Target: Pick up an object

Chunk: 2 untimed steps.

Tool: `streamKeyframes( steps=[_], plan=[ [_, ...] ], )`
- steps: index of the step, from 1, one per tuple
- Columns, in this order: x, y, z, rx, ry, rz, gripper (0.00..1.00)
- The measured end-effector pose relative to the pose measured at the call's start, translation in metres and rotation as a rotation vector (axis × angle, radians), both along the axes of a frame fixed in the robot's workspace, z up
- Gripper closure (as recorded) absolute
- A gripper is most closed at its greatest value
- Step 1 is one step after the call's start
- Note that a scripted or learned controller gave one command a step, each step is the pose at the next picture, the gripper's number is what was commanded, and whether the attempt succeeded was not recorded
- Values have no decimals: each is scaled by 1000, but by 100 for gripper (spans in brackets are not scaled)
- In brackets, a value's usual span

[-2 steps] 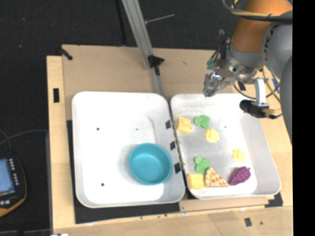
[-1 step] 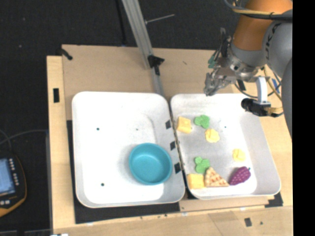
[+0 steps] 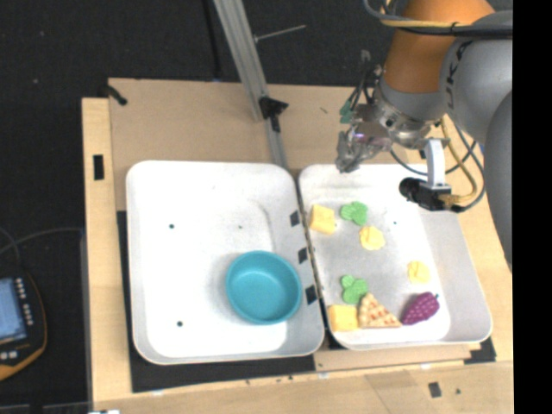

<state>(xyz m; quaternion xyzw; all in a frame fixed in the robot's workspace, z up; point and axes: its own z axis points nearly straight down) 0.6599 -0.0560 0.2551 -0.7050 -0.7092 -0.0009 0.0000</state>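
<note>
The grey arm point(image 3: 483, 59) reaches in from the right at the far side of the scene, its orange band point(image 3: 427, 33) above the wrist. The wrist points downward and to the left, ending in the gripper point(image 3: 349, 160), which hangs low.

A pale wooden desk point(image 3: 172, 128) fills the middle of the view, set against a dark, near-black floor point(image 3: 78, 33). A grey metal pole point(image 3: 246, 54) slants up from the desk's far side. At the left edge, a handheld screen device with an orange rim point(image 3: 15, 322) sits beside a thin cable.
</note>
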Motion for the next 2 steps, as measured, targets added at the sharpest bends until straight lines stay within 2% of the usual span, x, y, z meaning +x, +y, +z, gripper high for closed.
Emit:
streamKeyframes(
  steps=[2],
  plan=[
    [-31, 99, 12, 1, 1, 2, 100]
  ],
)
